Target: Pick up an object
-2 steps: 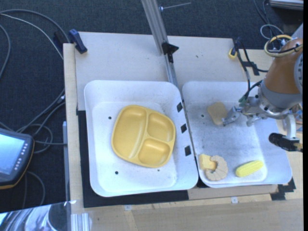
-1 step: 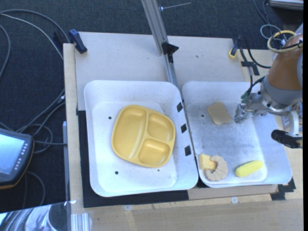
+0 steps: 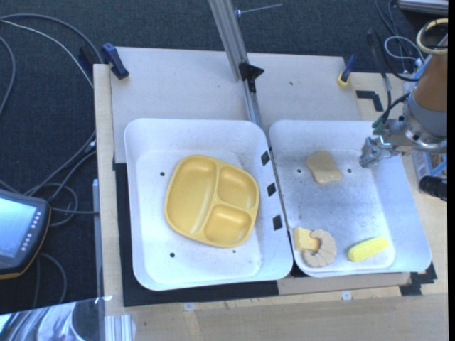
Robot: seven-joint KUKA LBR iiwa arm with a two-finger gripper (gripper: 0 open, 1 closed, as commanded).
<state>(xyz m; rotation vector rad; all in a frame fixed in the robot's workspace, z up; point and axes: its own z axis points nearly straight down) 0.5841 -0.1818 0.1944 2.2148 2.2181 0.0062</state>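
Objects for picking all lie in the right bin (image 3: pixel 398 190), so any one of them would satisfy the task. The gripper (image 3: pixel 370 153) hangs at that bin's upper right edge, low beneath the grey arm (image 3: pixel 430 112) that comes in from the right. It is small and partly blurred here, and I cannot tell whether it is wide or narrow. Nothing is visible in its grasp, and it appears to touch none of the items.

Nearest to it is a tan bread-like piece (image 3: pixel 324 168), lying flat to its left in the upper part of the bin, near but apart. That closeness makes it the likely target, in my judgement. Farther off, in the lower right of the bin, a yellow corn cob (image 3: pixel 368 248) rests on its side. At the lower left corner a round ridged biscuit-coloured piece (image 3: pixel 323 249) sits against the bin wall, with a small yellow block (image 3: pixel 306 239) touching it. These two crowd the corner and look harder to reach cleanly.

Beyond the divide, the left bin (image 3: pixel 142 190) holds a yellow compartment tray (image 3: pixel 211 200), lying flat and slightly turned. No pick has yet been made.
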